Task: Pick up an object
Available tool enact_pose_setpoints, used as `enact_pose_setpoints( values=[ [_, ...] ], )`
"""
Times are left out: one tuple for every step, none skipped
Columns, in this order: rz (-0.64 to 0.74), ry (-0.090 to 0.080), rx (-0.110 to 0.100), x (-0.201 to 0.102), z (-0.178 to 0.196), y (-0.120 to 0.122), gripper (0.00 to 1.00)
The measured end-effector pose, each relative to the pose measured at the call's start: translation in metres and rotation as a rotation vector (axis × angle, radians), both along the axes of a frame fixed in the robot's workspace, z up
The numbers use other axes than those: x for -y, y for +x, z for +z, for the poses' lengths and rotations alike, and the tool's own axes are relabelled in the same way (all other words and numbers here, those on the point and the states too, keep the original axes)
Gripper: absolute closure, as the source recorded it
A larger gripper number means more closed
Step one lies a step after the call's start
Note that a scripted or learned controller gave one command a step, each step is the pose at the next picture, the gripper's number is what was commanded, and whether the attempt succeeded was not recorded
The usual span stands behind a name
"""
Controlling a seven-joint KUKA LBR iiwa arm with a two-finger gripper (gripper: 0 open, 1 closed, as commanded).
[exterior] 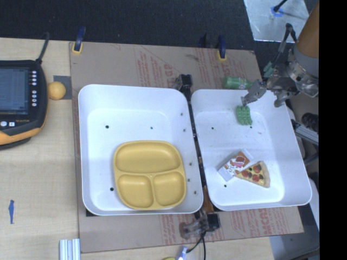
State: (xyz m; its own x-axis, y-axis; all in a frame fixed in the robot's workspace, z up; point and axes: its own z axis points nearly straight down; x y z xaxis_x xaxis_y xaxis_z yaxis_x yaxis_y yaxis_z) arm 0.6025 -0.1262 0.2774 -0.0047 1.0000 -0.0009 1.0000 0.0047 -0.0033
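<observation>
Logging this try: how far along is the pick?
Done: the gripper is over the right bin's far edge. In hand: nothing visible between its fingers; the green block lies just below it. Left: grasp and lift; the pizza slice and small box lie untouched.

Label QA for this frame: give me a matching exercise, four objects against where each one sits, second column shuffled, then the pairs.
Things:
1. yellow divided tray
2. green block
3. pizza slice toy
4. orange ball

Places:
A. on the bench, left of both bins, beside the handheld pendant
B. front of the right bin, next to a small printed box
C. in the left bin
D. back of the right bin, just below the gripper

Pairs: 1-C, 2-D, 3-B, 4-A
</observation>
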Motion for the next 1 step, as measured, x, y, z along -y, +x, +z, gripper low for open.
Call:
enact_pose_setpoints(
  values=[
    [0.002, -0.001, -0.002, 0.0100, -0.0676, 0.0415, 0.00]
  ],
)
